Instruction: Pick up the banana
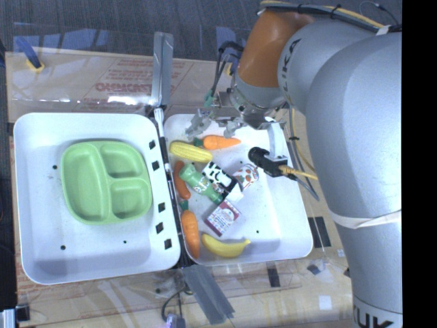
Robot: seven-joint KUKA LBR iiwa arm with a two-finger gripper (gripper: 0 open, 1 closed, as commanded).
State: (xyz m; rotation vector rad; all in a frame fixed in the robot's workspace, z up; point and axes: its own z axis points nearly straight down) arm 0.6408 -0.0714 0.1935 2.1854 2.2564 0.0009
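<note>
Banana is found at the near edge of the right bin, lying flat with its curve opening upward, so its whole back is exposed from above and a top-down grasp looks possible. Just beside its left end an orange carrot is stood along the bin's left wall, and a small red-and-white packet is laid just above it, close enough that the fingers could catch it on the way down (a likely source of a failed try). Farther up the bin, a green bottle, a black-and-white carton and a small round item are heaped together in the middle. A yellow corn cob and a second carrot are seen at the far end.

It is over that far end that the gripper is held, near the corn cob and the second carrot, well apart from the banana. Nothing is seen between the fingers; whether they are apart or together cannot be told. The arm is judged to need a move toward the near edge before any descent.

In the left bin a green divided plate is set, untouched by the task. Both bins are carried by the desk.
</note>
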